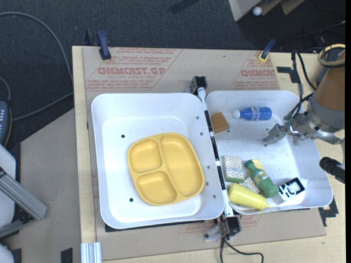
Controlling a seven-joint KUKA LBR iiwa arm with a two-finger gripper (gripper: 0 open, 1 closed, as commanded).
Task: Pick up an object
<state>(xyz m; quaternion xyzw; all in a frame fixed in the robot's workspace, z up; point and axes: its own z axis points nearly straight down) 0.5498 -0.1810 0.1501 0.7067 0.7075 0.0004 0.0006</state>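
Note:
My gripper [278, 131] hangs over the right part of the right bin [310, 166], its grey fingers spread open with nothing between them. A blue bottle [253, 113] lies just up and left of it, near the bin's far wall. A brown block [220, 122] rests by the bin's left wall. Toward the front lie a green bottle [261, 178], a yellow object [247, 196], a speckled pad [233, 168] and a black-and-white piece [291, 189]. All of them sit apart from the gripper.
The left bin [109, 130] holds a yellow divided plate [165, 167]. The arm's orange band [333, 89] and grey wrist stand over the right bin's right edge. Blue clamps [102, 44] grip the board's far edge.

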